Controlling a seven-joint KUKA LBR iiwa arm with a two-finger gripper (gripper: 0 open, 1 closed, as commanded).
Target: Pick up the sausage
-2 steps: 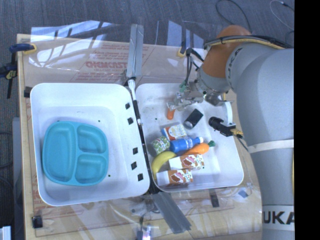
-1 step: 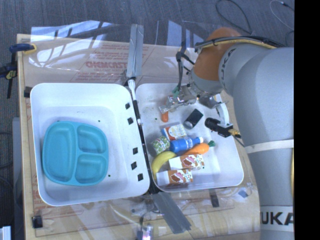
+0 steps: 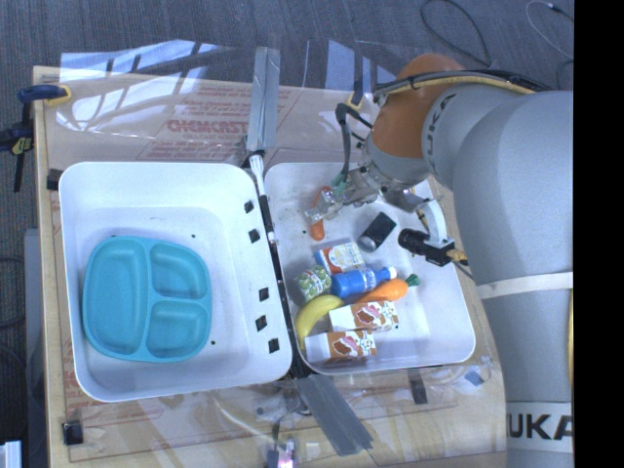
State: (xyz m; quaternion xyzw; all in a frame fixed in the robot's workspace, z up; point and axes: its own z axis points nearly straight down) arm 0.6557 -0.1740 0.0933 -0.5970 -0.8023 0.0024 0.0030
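Camera view looks down on two shallow white bins side by side. The left bin (image 3: 78, 188) carries a teal plastic plate with three compartments (image 3: 146, 297), lying flat and well apart from the work. The right bin (image 3: 450, 331) holds all the food.

The grey arm with its orange band (image 3: 414, 115) reaches in from the right and bends down over the far left corner of the right bin, which puts the gripper (image 3: 330, 201) low near the bin's floor. Whether it is open or closed cannot be told; the metal parts blur together at this slant.

Just below the gripper tip lies a small reddish-orange stubby piece (image 3: 317, 228), which I take to be the sausage. It rests on the bin floor close to the dividing wall, and I cannot tell whether the gripper touches it. Nothing shows it held.

The sausage sits apart from the main cluster, which probably explains the arm's approach from above here:
- a black rectangular block (image 3: 376, 230) lies to its right
- a blue plastic bottle with a white cap (image 3: 363, 281), an orange carrot (image 3: 390, 290) and a yellow banana (image 3: 317, 312) crowd together nearer the camera

The wall beside the sausage leaves little room on that side, so a close could push the sausage away rather than trap it.
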